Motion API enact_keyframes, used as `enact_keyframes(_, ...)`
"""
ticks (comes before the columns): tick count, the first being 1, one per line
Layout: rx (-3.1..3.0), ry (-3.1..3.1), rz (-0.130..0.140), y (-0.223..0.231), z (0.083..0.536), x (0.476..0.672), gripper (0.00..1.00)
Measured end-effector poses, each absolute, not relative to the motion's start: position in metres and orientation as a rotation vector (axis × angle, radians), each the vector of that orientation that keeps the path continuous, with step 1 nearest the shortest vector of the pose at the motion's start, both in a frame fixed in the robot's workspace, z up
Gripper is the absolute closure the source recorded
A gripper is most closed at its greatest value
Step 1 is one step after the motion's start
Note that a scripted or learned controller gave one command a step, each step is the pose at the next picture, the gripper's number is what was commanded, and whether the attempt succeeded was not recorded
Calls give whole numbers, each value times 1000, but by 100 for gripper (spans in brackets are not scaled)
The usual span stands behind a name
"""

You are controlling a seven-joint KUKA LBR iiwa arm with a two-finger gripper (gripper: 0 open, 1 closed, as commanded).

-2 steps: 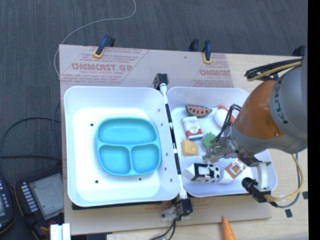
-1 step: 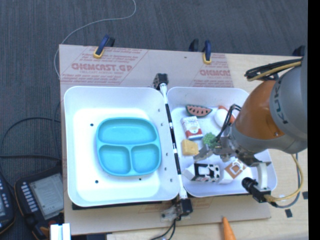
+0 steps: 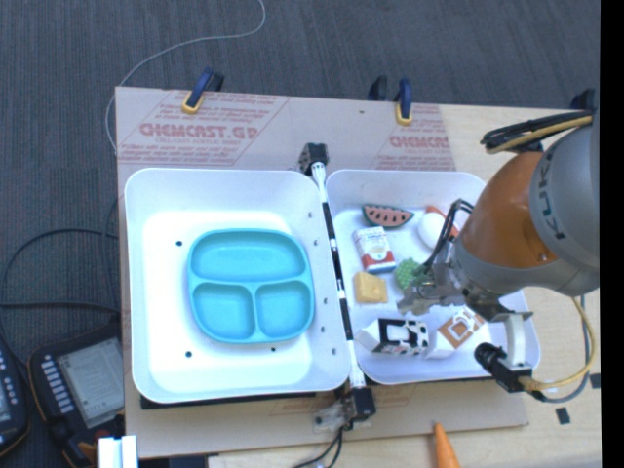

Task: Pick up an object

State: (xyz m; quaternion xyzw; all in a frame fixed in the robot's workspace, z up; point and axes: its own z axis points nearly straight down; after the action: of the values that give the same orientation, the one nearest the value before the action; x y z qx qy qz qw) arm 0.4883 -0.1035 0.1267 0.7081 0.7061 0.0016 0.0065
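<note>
The arm overhangs the right bin, crowded with food toys. Its gripper sits beside the green piece; grip state unclear. The left bin holds a blue tray.

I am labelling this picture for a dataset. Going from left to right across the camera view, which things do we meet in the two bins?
Blue divided plate → yellow block → red-and-white carton → watermelon slice → green broccoli piece → white egg.

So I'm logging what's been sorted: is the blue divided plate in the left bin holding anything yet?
Empty. All three compartments of the blue divided plate show bare blue; the toy food lies in the right bin.
</note>
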Motion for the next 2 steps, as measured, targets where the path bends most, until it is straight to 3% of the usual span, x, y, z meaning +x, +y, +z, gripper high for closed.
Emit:
enact_keyframes(1, 2216, 2209, 5, -103, 127, 488, 0)
enact_keyframes(2, 2215, 2209, 5, -103, 136, 489, 100)
